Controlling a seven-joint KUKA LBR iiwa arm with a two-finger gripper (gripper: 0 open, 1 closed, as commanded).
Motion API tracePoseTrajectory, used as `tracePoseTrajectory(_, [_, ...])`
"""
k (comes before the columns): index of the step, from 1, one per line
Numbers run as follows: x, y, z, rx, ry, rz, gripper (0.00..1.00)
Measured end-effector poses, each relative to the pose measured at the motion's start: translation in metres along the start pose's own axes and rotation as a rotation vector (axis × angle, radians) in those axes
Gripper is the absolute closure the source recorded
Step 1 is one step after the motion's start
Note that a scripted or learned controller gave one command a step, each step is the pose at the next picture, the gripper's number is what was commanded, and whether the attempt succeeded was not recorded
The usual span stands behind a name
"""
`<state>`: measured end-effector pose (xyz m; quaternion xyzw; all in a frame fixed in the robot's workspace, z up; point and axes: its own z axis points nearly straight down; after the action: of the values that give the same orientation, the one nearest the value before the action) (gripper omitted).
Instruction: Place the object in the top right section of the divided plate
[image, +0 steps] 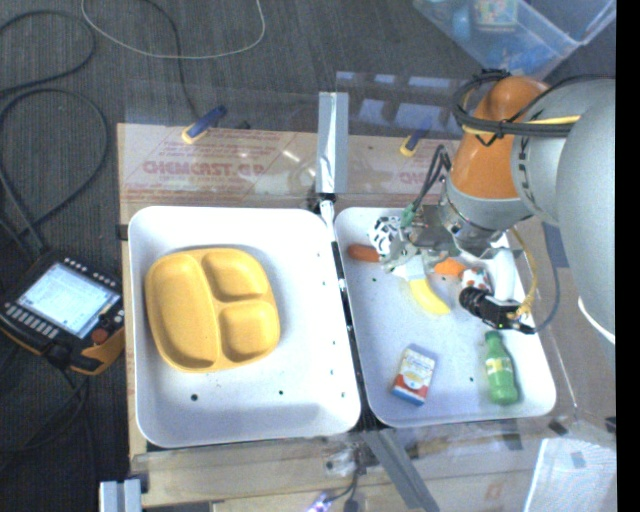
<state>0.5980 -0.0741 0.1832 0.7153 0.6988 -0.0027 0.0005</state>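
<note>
Down in the right bin's (520, 395) far end, the gripper (425, 245) hangs amid clutter; whether it grips anything, I cannot tell. An orange piece (449, 267) and yellow banana (430, 297) lie just beside it. Well apart, the divided plate (212, 306) waits in the left bin (160, 400).

Arm (560, 150) cut off at right edge; its wrist hides part of the yellow item (430, 297) and orange item (449, 267).

Faint red lettering on the clear sheet (200, 170) behind the bins seems to read "CHEMCAST". The small carton's (413, 375) print is too small to read.
</note>
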Motion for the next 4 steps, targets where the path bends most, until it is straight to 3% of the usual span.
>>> tracePoseTrajectory(1, [-0.024, -0.041, 0.084, -0.012, 0.003, -0.135, 1.0])
tracePoseTrajectory(2, [0.057, -0.054, 0.0, -0.002, 0.004, -0.242, 1.0])
tracePoseTrajectory(3, [0.09, -0.116, -0.002, -0.005, 0.003, -0.444, 1.0])
tracePoseTrajectory(4, [0.12, -0.087, 0.0, -0.002, 0.004, -0.654, 1.0])
